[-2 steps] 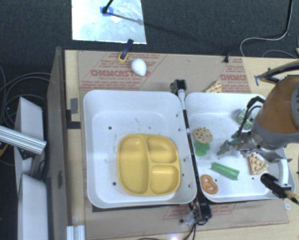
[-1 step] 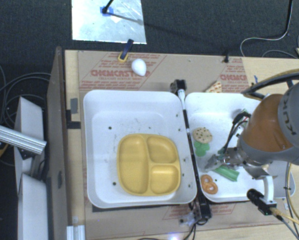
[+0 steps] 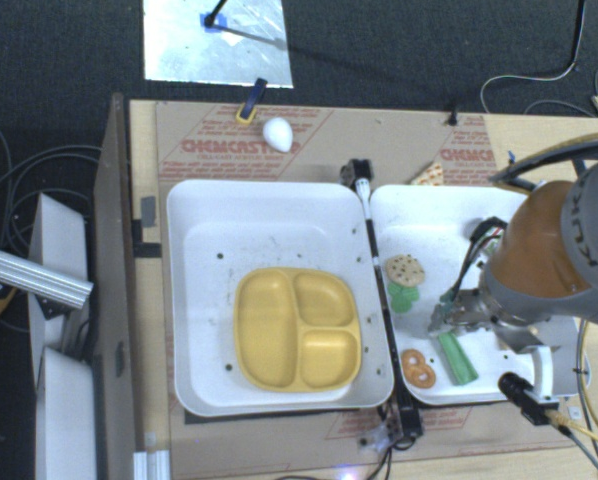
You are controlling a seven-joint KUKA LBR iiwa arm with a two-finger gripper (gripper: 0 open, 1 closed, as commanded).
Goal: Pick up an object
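The left bin (image 3: 194,208) holds a yellow tray (image 3: 297,328) with three compartments, all bare; it lies toward the bin's near right part, well apart from the arm. On the counter (image 3: 399,138) behind that bin a white egg (image 3: 277,133) sits loose on the cardboard, out of play for now.

The right bin (image 3: 429,208) carries the likely targets. Near its left wall a cookie (image 3: 404,268) lies on or just beside a green piece (image 3: 403,298); nearer the front edge a pretzel (image 3: 417,368) lies flat, and just right of it a green stick (image 3: 457,358) lies at a slant. The hand (image 3: 449,315) hangs over the upper end of that stick, close above it or touching it; which one cannot be told. The wrist hides the hand from above, so whether it is released or clenched cannot be told, and nothing is seen held in it.

The risks, as I judge them: the stick is narrow and slanted, so a grip off its axis could spin it away or pinch only its tip, and it would drop on the lift. The pretzel lies near enough to be nudged. A blind descent could also press the stick against the bin floor and slide it toward the front wall.
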